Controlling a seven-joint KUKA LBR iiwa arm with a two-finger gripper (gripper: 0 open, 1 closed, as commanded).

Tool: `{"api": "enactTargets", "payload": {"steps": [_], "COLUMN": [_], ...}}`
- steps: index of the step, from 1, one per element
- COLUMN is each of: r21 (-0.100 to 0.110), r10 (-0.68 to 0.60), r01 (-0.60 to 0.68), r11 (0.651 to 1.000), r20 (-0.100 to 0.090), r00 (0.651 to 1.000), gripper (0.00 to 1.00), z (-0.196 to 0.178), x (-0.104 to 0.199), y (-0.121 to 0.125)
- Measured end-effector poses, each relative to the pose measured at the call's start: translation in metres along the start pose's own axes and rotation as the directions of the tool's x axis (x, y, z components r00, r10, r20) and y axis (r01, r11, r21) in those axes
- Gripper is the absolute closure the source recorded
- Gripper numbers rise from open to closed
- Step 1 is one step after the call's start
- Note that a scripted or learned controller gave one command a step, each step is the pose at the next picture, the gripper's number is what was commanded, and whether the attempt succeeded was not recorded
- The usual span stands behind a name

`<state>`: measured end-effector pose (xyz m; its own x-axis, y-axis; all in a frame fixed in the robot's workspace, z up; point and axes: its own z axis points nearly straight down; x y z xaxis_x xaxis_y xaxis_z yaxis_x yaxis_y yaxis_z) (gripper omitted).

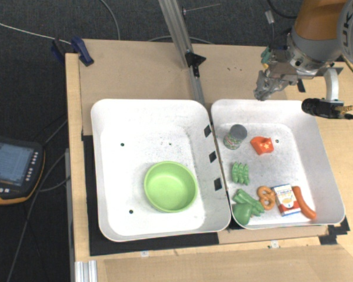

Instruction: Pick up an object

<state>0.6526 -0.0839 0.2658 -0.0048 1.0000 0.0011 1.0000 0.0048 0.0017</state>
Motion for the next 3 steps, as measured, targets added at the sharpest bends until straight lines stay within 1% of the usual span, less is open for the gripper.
{"api": "enactTargets", "payload": {"steps": [1,3], "r21": [0.001,0.002], "r10": [0.0,0.0], "r01": [0.0,0.0], "r11": [1.0,1.0], "r20": [0.0,0.0], "r00": [1.0,1.0], "gripper": [1.0,1.0], "z": [0.001,0.002], "x": [0.062,0.162], "y": [-0.008,-0.016]}}
